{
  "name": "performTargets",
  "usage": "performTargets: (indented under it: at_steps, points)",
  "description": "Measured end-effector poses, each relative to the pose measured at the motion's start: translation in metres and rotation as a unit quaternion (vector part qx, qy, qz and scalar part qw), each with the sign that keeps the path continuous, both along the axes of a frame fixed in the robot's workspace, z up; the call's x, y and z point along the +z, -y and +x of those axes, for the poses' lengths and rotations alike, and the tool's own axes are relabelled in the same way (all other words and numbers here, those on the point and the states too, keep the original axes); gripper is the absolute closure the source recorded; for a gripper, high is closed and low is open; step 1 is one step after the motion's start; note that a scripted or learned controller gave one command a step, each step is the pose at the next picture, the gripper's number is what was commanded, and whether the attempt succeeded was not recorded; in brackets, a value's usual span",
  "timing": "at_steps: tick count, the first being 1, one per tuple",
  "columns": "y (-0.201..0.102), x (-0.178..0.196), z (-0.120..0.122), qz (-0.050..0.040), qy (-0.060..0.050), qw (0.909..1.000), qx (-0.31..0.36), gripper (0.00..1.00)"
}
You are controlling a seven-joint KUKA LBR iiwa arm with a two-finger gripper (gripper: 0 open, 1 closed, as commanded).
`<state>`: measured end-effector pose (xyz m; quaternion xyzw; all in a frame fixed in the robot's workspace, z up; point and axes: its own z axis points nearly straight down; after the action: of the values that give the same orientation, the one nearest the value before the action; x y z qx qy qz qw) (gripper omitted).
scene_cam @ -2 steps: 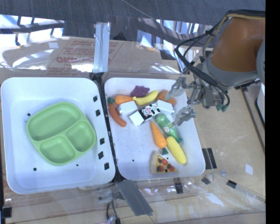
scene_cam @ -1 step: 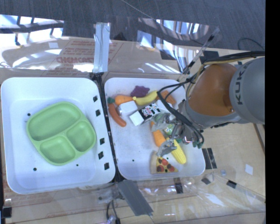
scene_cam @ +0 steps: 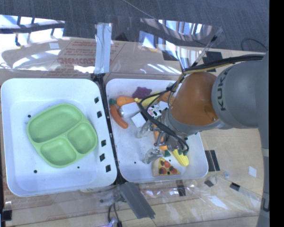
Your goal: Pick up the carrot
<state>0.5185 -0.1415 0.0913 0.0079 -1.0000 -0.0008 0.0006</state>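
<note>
Two white bins sit side by side on the table (scene_cam: 236,145). The left bin (scene_cam: 19,174) holds a green divided plate (scene_cam: 61,135) with three compartments, lying roughly in the bin's middle. The right bin (scene_cam: 132,167) holds the toy food. The carrot (scene_cam: 118,116), orange and elongated, lies at the bin's left side, just beside the divider between the bins, running at a slant from upper left to lower right. A second orange piece (scene_cam: 125,100) lies just above it, near a white block (scene_cam: 129,109) and a purple item (scene_cam: 142,92) toward the bin's far wall. A corn cob (scene_cam: 181,158) and a pizza slice (scene_cam: 165,167) lie by the near wall. The arm (scene_cam: 241,93) reaches in from the right, its orange band (scene_cam: 194,103) over the bin's right half. The claw (scene_cam: 156,150) hangs low over the bin's centre, near the corn and pizza and well apart from the carrot. Whether the claw is released or clenched cannot be told; nothing is visibly gripped.
</note>
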Motion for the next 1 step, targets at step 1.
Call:
performTargets:
  at_steps: [1]
  points:
    - [-0.0014, 0.0112, 0.0021, -0.0007, 0.002, 1.0000, 0.005, 1.00]
